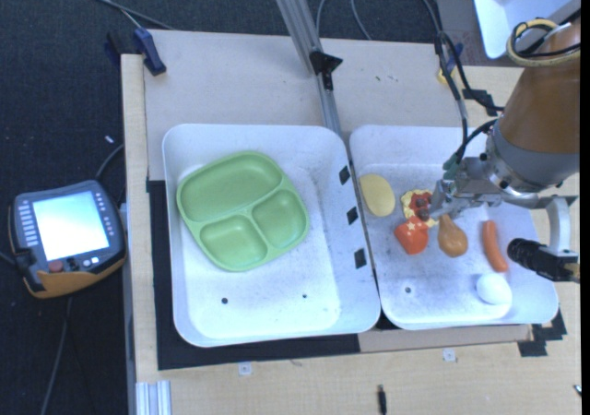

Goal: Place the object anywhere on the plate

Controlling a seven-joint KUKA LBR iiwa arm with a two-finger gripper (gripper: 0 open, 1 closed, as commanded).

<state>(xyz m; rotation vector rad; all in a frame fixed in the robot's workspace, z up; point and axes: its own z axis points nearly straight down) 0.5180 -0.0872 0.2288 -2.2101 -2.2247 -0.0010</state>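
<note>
Looking down on bench: two white bins side by side. Left bin holds green three-compartment plate, tilted in plan, compartments bare. Right bin holds yellow oval piece, red pepper-like piece, brown pear-shaped piece, orange carrot-like piece, white egg-like piece, all well apart from plate. End effector low over small red-yellow item, just beside red piece; grip state cannot be told. Handheld screen unit left of bench.
</note>
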